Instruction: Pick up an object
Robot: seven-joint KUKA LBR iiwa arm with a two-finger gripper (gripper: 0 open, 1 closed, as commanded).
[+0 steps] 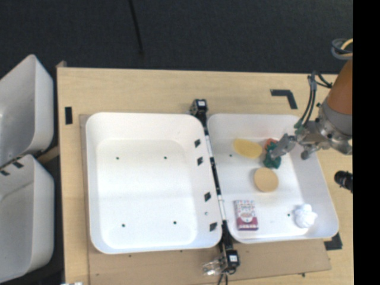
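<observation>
- A wooden bench (142, 91) is seen from above, bearing two shallow white bins side by side.
- The left bin (98, 230) has a bare white floor with four small dark dots on it.
- The right bin (225, 129) holds five loose things.
- One is a pale yellow oval lump (247, 148), lying toward the far side of the bin, near its middle.
- One is a small green object (273, 157), just right of the yellow lump, with a bit of red showing at its far edge; what it is cannot be made out.
- One is a round tan disc (266, 180), lying flat just nearer than the green object.
- One is a small red and white packet (246, 214), lying flat near the front left corner of the bin.
- One is a crumpled white lump (304, 217), near the front right corner.
- One grey robot arm with an orange band (341, 94) reaches in from the right, over the far right part of the right bin.
- Its gripper (281, 149) points left and sits right at the green object; whether the fingers are spread or closed on it cannot be told.
- Four small black clips sit along the seam between the two bins.
- Two white rounded shapes stand off the bench at the left edge.
</observation>
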